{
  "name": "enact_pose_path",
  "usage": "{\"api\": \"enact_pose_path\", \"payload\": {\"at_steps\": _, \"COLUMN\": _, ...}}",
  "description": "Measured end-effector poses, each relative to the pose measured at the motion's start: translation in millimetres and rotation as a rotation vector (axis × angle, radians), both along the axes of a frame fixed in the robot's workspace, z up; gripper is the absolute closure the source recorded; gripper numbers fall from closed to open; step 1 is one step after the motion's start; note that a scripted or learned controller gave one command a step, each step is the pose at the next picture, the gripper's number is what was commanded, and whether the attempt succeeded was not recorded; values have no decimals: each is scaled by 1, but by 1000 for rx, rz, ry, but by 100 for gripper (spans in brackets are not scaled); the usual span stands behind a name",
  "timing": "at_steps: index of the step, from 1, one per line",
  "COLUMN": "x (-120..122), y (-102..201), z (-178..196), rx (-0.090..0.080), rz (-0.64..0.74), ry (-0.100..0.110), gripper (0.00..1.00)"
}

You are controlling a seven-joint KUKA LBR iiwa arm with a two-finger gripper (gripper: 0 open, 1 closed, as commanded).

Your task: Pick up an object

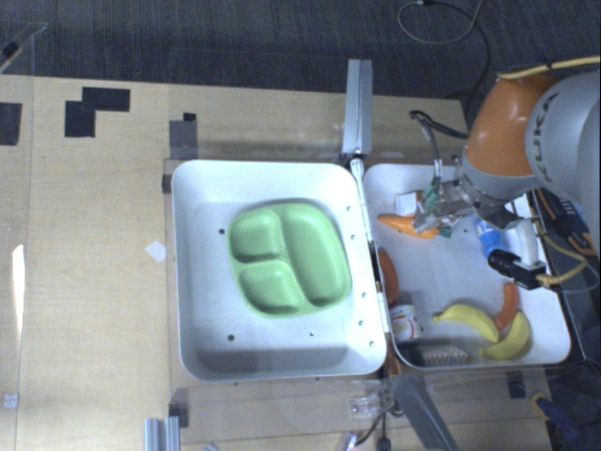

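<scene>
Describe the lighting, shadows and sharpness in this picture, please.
Camera view: light is even and soft; the white left bin has a shadow along its near inner wall and mild shading around the green three-compartment plastic tray. The two-finger gripper and the orange carrot under it look slightly blurred. No strong glare on the yellow bananas.

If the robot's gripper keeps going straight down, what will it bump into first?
Probably the carrot. The gripper hangs over the right bin, right by the carrot's end, though height is hard to judge from above.
</scene>
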State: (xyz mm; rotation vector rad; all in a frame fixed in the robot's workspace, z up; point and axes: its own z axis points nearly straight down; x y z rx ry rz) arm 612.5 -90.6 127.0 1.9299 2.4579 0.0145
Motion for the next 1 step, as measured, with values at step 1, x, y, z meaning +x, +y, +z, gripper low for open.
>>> {"api": "enact_pose_path", "payload": {"at_steps": 1, "x": 2, "y": 44, "z": 123, "rx": 4, "rz": -135, "ry": 13, "gripper": 100}}
